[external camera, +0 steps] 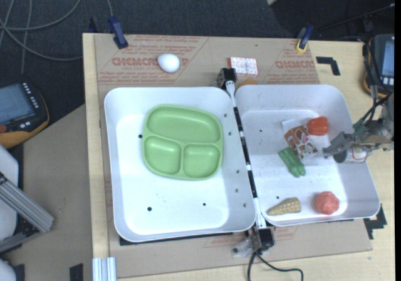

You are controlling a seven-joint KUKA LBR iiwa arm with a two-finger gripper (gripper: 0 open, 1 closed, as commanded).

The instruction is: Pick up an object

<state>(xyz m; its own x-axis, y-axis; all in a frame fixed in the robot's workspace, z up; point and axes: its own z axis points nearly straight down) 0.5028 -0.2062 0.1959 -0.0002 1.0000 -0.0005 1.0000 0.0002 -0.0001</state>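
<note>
Where the bench (188,54) carries its cardboard sheet printed in red lettering, two shallow white bins sit side by side, touching along a central seam. Left bin (125,167): holds a pale green divided plate (183,142) with three compartments, lying flat toward the bin's upper middle. Right bin (269,104): holds the loose objects. Arm enters at the right edge; the gripper (338,151) hangs over the right bin's right side, near the rim, pointing leftward. Whether it is open or closed cannot be told from this angle, and nothing is visible in its grasp.

Objects in right bin, descending size: red-and-white patterned packet (299,139), tilted, near centre; green piece (292,163) just below and touching it; tan cone (284,206) near the front edge; red rounded item (326,202) at front right, apart from the cone; orange-red item (317,126) just beside the packet's upper right.

On the cardboard behind the bins: a small chequered block (244,65) and a white egg-shaped object (168,62).
</note>
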